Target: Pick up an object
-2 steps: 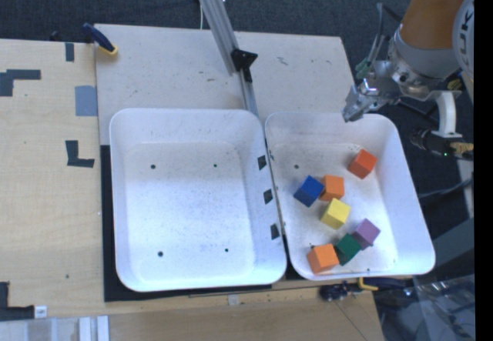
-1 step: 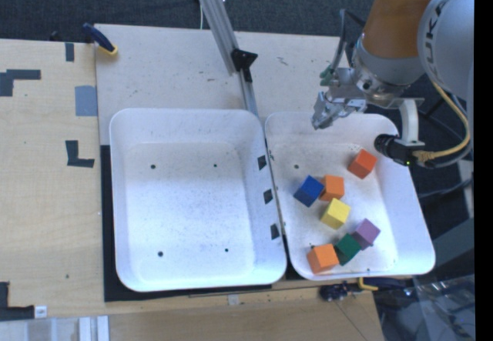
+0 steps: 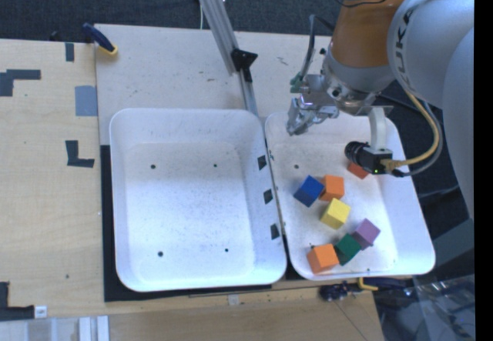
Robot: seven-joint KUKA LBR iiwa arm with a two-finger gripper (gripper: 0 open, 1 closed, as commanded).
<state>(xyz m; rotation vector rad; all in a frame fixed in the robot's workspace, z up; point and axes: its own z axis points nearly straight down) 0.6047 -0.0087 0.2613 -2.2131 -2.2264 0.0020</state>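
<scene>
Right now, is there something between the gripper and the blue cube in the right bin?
Nothing visible stands between them. The gripper hangs over the far part of the right bin, and the blue cube lies nearer the camera, its top uncovered; an orange cube touches its right side.

We see a thick arm (image 3: 439, 39) with a smooth, pale grey, rounded shell, and part of a dark printed letter shows on its casing near the wrist. Above the wrist we see a glossy orange band (image 3: 370, 1), domed at the top. Black and yellow cables loop over the band and trail along the grey shell. Below it we see a grey metal flange, then the small metallic gripper (image 3: 300, 122), silver-grey with thin dark wires. A white bracket beside it carries a black cylindrical unit with a green light.
</scene>
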